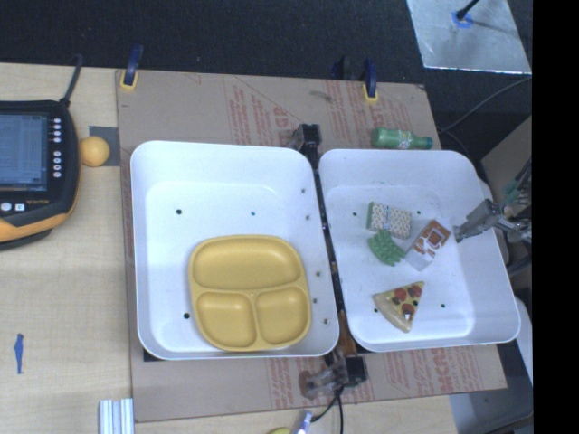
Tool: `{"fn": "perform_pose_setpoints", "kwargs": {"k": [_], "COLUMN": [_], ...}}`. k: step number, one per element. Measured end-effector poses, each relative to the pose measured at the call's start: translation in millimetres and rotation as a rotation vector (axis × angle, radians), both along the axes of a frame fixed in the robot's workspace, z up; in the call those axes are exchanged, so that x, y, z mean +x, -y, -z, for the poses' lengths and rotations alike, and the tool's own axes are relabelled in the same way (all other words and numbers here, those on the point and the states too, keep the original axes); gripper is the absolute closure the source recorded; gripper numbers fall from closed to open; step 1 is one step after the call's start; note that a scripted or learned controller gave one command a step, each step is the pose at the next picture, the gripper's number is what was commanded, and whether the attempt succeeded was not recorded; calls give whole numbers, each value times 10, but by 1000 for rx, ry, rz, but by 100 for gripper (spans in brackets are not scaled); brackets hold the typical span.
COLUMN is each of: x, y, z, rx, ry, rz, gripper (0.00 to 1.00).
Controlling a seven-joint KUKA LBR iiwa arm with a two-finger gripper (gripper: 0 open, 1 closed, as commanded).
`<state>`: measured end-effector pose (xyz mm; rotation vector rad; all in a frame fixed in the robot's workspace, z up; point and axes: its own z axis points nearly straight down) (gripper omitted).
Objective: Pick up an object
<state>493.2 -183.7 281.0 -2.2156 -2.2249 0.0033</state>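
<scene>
Pizza slice toy [401,304] lies flat in the right bin [470,328], toward its near side. Using that slice as the landmark: straight beyond it sits a green knobbly toy [386,248], and beyond that a small patterned box [389,216]; up and to the right of the slice is a red-and-white packet [429,241]. Further right of the slice, over the bin's far-right edge, hangs the gripper [466,231], its thin fingers drawn close together with nothing between them, near the packet but apart from it. Left of the slice, across the divide, the left bin [163,188] holds a yellow divided plate [249,290]. Far beyond the slice, outside the bins, lies a green bottle [402,138].
</scene>
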Motion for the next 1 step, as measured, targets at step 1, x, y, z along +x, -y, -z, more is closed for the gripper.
{"fn": "perform_pose_setpoints", "kwargs": {"k": [1], "x": [-52], "y": [-504], "z": [1546], "rx": [1], "ry": [-4], "rz": [-2], "gripper": [0]}}
